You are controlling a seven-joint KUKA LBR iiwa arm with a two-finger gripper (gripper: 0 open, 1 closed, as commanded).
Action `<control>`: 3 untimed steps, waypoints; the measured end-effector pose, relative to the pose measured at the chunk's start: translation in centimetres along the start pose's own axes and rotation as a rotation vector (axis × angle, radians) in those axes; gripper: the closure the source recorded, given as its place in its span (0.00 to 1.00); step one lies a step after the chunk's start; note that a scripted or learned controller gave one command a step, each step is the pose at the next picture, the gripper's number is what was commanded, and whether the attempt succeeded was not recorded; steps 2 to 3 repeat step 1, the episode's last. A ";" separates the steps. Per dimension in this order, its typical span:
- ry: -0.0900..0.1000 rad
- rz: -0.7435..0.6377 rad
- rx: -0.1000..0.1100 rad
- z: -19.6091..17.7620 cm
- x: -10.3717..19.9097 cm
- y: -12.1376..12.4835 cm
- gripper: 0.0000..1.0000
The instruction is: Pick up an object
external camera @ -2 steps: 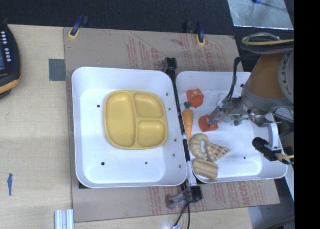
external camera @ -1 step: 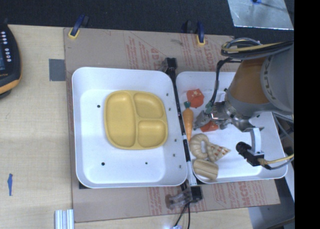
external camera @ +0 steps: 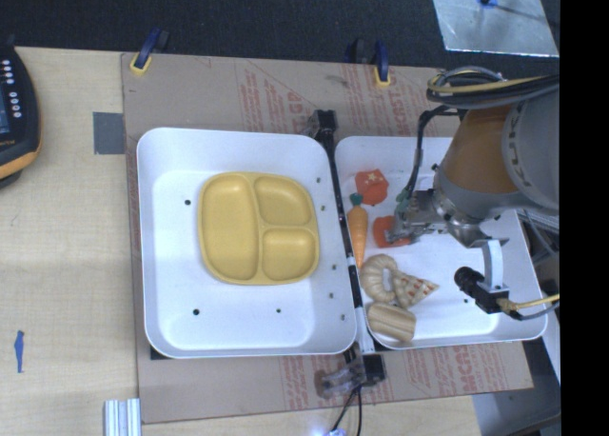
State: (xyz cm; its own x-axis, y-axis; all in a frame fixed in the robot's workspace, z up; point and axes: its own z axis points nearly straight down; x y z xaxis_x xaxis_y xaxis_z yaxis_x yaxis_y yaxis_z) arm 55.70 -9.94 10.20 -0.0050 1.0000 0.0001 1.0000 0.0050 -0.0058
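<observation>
The arm (external camera: 495, 153) is reached in from the right over the right bin (external camera: 519, 329). A yellow divided plate (external camera: 258, 227) lies in the left bin (external camera: 162, 310). A carrot (external camera: 358, 228), pretzel (external camera: 381, 277) and red blocks (external camera: 371, 186) are crowded nearby. The gripper (external camera: 407, 225) is lowered at a red piece (external camera: 385, 231); its spread cannot be told.

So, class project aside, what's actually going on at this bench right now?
A grey robot arm reaches in over the right bin, its gripper low by a red block. Whether it has hold of anything cannot be told. Nearby lie another red block, a toy carrot, a pretzel, a pizza slice and a bread roll. The left bin holds a yellow divided plate.
</observation>
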 end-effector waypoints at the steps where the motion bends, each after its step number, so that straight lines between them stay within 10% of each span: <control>1: 0.001 -0.003 -0.009 -9.4 6.9 1.9 1.00; 3: 0.001 -0.003 -0.009 -9.4 6.9 1.9 1.00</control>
